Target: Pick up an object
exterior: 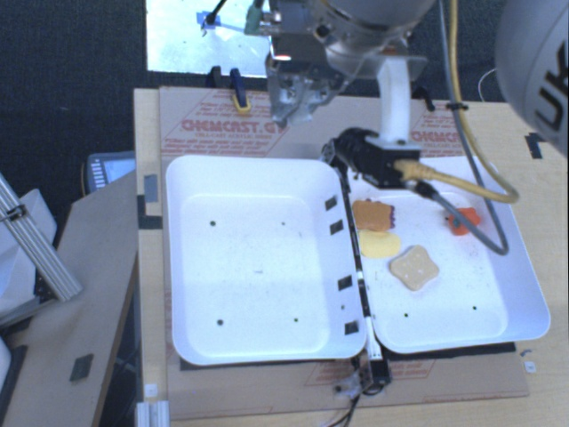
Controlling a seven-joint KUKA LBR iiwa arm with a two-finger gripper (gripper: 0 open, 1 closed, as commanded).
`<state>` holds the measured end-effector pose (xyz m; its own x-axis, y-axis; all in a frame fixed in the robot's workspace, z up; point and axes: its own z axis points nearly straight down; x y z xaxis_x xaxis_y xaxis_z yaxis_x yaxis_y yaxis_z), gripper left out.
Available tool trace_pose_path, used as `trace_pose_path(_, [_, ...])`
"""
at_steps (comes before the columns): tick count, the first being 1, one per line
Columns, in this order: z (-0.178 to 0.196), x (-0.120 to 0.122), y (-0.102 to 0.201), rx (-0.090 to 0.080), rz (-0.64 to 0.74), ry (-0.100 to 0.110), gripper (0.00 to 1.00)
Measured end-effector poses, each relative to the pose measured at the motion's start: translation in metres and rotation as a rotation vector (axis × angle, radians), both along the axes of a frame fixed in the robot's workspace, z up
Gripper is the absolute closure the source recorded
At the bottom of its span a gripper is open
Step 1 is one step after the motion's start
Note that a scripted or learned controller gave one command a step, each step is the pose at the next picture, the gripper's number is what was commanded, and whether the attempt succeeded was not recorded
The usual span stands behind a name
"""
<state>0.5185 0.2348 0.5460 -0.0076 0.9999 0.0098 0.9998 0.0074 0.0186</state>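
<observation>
White plastic makes up the left bin (258, 269) and the right bin (484, 296), which sit edge to edge on a sheet of printed cardboard (213, 127) on the tabletop (147, 136).

All the loose things lie in the right bin, toward its left half. A brown piece (373, 214) lies flat near the back-left corner. Its long axis runs roughly left to right, and a reddish edge shows on its right end. Just in front of it, touching or nearly so, lies a yellow piece (380, 244), an oval whose long axis also runs left to right. A toast (414, 268) lies just in front and to the right of that. It is squarish with no clear long axis, and turned so that one corner points toward the bin's front. A small orange piece (462, 221) lies apart from these, farther right, partly crossed by a cable.

Well away from them, the gripper (286, 114) hangs over the cardboard behind the back rim of the left bin, pointing down. It touches nothing and holds nothing visible. Whether it is open or closed cannot be told.
</observation>
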Motion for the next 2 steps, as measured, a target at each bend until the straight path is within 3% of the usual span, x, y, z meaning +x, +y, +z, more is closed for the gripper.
trace_pose_path(1, [-0.011, 0.001, 0.000, -0.008, -0.002, 0.017, 0.00])
trace_pose_path(2, [0.001, 0.001, 0.000, -0.007, 0.001, 0.014, 1.00])
